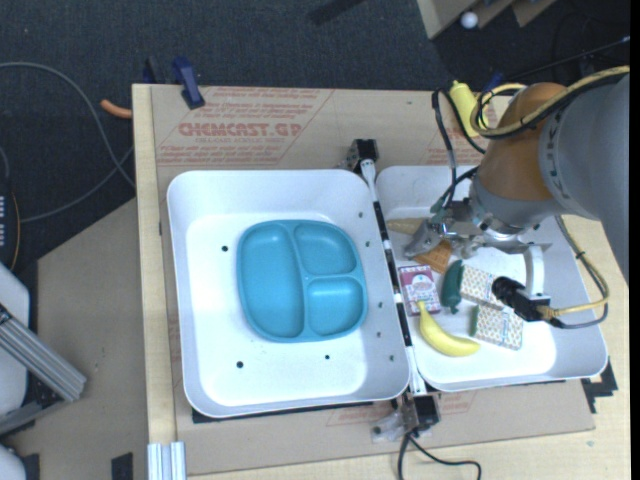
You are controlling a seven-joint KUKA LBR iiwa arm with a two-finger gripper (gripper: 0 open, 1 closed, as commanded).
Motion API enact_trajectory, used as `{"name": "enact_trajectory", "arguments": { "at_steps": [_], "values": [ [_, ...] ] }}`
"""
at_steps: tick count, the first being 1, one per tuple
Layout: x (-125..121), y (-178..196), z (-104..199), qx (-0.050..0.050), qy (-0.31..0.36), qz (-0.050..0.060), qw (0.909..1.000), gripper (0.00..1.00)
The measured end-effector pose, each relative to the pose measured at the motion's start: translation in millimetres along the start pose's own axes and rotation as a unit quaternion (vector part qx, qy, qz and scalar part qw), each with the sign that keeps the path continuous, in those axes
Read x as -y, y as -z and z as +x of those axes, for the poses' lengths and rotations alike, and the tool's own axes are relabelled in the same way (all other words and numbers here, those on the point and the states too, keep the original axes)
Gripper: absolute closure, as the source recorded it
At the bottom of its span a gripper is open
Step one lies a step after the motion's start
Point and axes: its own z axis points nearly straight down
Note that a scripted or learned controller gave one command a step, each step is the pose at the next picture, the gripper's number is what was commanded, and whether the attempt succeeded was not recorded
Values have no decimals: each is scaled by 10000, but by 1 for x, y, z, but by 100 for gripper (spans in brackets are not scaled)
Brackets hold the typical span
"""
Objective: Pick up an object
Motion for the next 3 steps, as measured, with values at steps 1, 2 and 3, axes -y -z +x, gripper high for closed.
{"name": "enact_trajectory", "arguments": {
  "at_steps": [1,2,3],
  "values": [
    [-24,0,-5,7,7,-15,10000,0],
    [-9,0,2,1,0,-1,10000,0],
    [-10,0,2,3,-1,-11,10000,0]
  ]
}}
